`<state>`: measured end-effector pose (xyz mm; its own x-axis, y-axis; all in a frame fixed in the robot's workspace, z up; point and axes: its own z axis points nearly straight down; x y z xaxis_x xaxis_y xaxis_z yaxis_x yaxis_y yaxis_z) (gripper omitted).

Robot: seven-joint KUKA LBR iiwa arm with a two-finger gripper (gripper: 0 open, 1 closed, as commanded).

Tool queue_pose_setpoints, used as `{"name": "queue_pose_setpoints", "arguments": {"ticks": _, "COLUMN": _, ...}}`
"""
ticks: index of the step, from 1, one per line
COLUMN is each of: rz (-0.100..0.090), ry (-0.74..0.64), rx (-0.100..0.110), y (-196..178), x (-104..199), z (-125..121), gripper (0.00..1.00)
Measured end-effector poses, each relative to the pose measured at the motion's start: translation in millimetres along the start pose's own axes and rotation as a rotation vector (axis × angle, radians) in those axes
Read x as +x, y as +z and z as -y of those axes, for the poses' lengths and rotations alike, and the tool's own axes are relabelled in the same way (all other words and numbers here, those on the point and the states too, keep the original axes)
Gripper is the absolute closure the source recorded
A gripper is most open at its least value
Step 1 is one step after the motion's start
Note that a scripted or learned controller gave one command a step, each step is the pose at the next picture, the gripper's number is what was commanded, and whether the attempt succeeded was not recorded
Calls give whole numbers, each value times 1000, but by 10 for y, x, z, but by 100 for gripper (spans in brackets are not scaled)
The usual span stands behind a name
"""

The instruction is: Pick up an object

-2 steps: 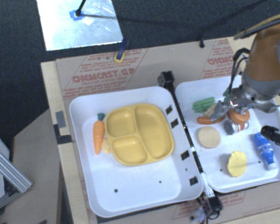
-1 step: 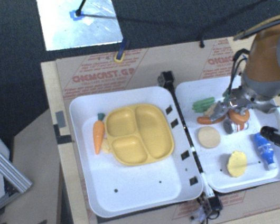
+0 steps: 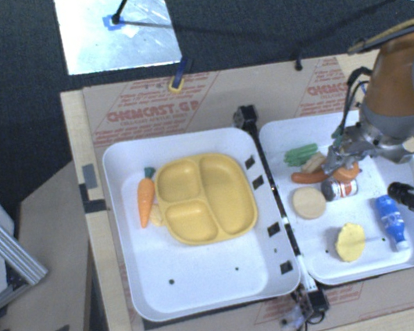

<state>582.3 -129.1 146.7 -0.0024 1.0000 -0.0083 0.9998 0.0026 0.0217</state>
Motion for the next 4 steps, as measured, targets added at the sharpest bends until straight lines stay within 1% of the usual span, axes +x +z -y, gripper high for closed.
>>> {"name": "queue_pose_setpoints", "arguments": {"ticks": 1, "rz": -7, "ry": -2, "rx": 15, "y": -621, "x": 60, "z": -12, "gripper": 100}}
{"name": "queue_pose_setpoints", "arguments": {"ticks": 2, "rz": -8, "ry": -1, "rx": 18, "y": -789, "x": 60, "z": -26, "gripper": 100}}
{"name": "queue_pose_setpoints", "arguments": {"ticks": 3, "rz": -10, "ry": -7, "rx": 20, "y": -700, "x": 576, "z": -123, "gripper": 100}}
{"name": "queue_pose_setpoints", "arguments": {"ticks": 4, "rz": -11, "ry": -8, "rx": 19, "y": -834, "x": 1128, "z": -149, "gripper": 100}}
